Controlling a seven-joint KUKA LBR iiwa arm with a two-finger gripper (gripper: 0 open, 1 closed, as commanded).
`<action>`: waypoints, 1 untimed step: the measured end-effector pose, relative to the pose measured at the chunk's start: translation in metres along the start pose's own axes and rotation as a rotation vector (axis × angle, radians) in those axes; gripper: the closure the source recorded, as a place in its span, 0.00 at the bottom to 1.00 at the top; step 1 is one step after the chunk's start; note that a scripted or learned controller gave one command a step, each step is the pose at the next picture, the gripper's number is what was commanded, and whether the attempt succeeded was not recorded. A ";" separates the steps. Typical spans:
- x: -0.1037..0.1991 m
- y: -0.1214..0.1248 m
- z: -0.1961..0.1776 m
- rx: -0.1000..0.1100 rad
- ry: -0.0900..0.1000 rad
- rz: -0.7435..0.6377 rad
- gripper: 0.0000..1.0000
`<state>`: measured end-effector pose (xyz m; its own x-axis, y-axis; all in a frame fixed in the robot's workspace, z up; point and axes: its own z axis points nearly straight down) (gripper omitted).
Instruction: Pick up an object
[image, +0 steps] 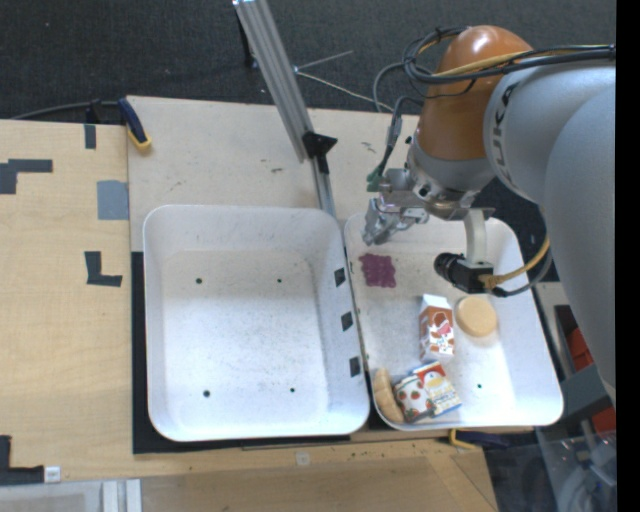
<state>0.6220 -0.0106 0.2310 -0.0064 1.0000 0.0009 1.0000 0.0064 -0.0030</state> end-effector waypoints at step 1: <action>0.050 0.019 -0.001 -0.003 0.000 -0.001 1.00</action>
<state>0.6411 0.0396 0.2325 -0.0070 1.0000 0.0013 1.0000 0.0070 -0.0005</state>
